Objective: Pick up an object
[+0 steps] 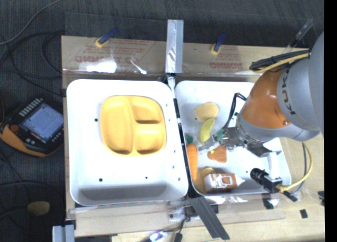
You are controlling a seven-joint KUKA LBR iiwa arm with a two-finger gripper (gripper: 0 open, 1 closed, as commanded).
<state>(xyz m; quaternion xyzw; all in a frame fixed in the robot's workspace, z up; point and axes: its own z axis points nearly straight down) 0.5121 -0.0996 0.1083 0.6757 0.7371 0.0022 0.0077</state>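
Nearest the camera, along the right bin's (181, 130) front wall, a small carton (222, 181) lies on its side, a brownish lump touching its left end, and a carrot (192, 161) runs lengthwise hard against the left wall just beside it. Up from there, a small orange piece (218, 154) sits on the bin floor right under the gripper (220, 139), which hangs low over the middle of the bin; whether the claw is released or clenched, I cannot tell, and nothing is visibly caught in it. A yellow-green banana-like piece (207, 128) lies tilted just left of the gripper, with a pale yellow potato-shaped item (206, 110) beyond it. The arm (274, 106) comes in from the right, orange band bent over the bin. In the left bin (79, 130), a yellow divided tray (133, 125) lies flat, well apart.
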